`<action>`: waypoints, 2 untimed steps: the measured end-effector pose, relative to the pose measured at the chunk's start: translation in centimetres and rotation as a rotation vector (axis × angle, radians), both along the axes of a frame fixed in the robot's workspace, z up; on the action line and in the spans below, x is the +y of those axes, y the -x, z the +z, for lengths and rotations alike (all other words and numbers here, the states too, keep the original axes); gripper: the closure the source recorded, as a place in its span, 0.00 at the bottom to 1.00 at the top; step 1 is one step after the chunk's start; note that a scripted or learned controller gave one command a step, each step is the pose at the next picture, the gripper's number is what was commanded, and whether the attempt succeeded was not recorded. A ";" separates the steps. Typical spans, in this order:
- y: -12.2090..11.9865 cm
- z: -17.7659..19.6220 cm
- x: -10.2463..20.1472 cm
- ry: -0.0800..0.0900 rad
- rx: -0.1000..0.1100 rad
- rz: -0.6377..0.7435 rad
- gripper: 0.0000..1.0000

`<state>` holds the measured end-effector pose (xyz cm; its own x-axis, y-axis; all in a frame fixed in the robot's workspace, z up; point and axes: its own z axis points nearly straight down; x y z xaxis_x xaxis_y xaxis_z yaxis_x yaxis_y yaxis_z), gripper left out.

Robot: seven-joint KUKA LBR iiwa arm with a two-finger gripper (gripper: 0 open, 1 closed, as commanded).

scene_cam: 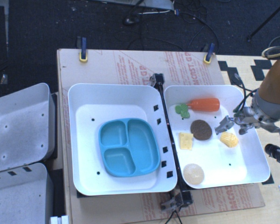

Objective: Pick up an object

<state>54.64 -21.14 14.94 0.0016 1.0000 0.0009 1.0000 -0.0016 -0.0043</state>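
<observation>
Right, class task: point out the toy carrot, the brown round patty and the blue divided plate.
toy carrot (205, 104), camera view, middle of its orange body.
brown round patty (201, 129), camera view, centre of its top face.
blue divided plate (102, 139), camera view, its left rim.

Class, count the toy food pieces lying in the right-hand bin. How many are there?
5: carrot at the far side, brown patty mid-bin, cheese slice left of it, yellow piece under the gripper, pale round nearest. The arm may hide more.
</observation>
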 end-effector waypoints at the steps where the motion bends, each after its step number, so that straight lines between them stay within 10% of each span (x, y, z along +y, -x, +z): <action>1: -0.3 -4.8 -0.2 0.009 -0.014 0.001 0.00; 2: -0.5 -3.3 -0.3 0.012 -0.022 0.000 1.00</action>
